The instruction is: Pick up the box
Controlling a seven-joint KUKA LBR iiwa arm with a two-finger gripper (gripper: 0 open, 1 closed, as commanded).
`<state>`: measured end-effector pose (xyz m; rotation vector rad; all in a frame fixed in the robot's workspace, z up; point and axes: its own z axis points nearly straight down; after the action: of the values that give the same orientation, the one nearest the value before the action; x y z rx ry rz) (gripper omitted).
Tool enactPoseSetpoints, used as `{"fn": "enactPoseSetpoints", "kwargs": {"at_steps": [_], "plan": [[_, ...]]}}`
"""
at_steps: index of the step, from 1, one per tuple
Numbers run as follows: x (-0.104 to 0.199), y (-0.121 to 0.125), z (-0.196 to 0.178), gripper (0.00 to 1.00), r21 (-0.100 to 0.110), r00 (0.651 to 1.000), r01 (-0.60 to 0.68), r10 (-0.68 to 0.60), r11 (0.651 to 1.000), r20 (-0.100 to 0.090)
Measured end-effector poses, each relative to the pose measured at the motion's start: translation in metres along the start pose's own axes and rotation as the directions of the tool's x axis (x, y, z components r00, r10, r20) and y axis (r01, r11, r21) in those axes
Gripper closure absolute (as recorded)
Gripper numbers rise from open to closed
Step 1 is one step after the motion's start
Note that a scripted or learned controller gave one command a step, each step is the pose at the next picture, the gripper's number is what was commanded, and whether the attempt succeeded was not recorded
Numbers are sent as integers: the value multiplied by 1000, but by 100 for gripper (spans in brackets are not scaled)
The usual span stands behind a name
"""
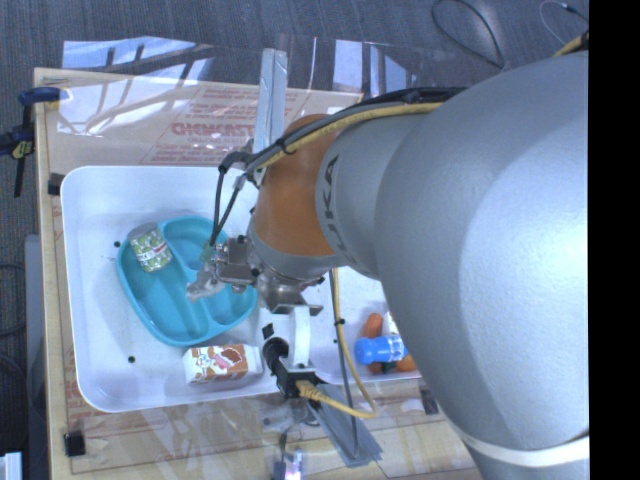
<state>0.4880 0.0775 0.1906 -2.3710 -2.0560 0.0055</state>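
The box [216, 363], a small white carton with a brown and red print, lies on its side near the front wall of the left bin [90, 268]. My gripper [205, 283] hangs over the right part of a blue divided dish [170, 298], a little above and behind the box and apart from it. The big grey arm with its orange band [290, 208] covers the bin's right side. Nothing shows in the gripper.
A small green and white packet [150, 250] rests on the dish's upper left. In the right bin lie a blue object [380, 350] and an orange one [372, 324]. A clear divider [270, 98] stands upright between the bins.
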Motion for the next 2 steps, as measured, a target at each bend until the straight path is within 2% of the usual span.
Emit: {"fn": "enactPoseSetpoints", "kwargs": {"at_steps": [1, 2], "plan": [[-60, -4, 0, 0, 1, 1000, -20, 20, 1000, 0], [-81, 0, 0, 0, 0, 998, -59, 59, 998, 1]]}}
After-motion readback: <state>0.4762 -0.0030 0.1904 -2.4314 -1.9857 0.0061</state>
